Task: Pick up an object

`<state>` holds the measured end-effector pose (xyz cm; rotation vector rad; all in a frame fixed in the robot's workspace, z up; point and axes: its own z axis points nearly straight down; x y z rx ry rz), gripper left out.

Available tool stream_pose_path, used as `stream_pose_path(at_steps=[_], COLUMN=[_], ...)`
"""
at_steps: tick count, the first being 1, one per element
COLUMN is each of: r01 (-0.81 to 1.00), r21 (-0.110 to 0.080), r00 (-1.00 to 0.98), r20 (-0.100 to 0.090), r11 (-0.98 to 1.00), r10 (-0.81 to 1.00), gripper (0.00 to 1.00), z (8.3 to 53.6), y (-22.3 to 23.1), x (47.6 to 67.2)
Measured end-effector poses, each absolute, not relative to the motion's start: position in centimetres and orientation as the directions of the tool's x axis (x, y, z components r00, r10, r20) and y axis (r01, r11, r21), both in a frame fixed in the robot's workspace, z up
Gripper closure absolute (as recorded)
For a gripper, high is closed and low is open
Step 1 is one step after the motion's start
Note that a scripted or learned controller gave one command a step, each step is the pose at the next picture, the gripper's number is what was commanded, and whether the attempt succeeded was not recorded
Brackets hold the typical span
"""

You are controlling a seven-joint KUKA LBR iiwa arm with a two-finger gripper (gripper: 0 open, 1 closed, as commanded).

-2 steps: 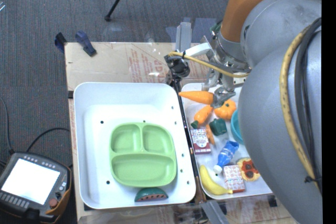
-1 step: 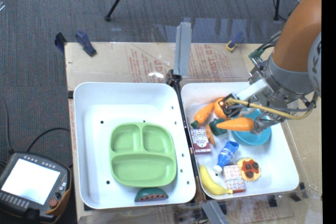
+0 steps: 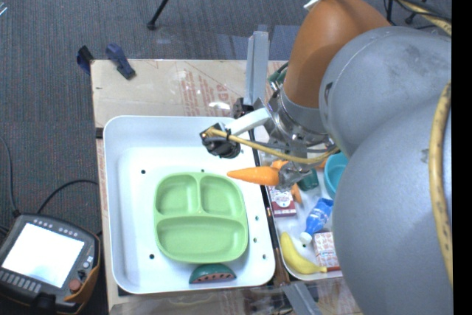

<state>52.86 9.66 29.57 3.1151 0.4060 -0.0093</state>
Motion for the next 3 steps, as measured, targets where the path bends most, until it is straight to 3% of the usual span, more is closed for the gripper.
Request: stream_pose_path(at_steps=[1, 2, 3], r01=[0.308, 0.279, 0.192], r21=[0.0, 0.002, 0.001], r00=[0.951, 0.96, 0.981], r20=[-0.003, -0.011, -0.002], r11=[-0.951, -0.96, -0.981], r10=[0.308, 0.279, 0.192], gripper=[1.0, 1.0, 1.0], z=[34.3, 28.8, 32.1], y=[15.5, 14.7, 21.7], x=[56.6, 53.2, 54.7])
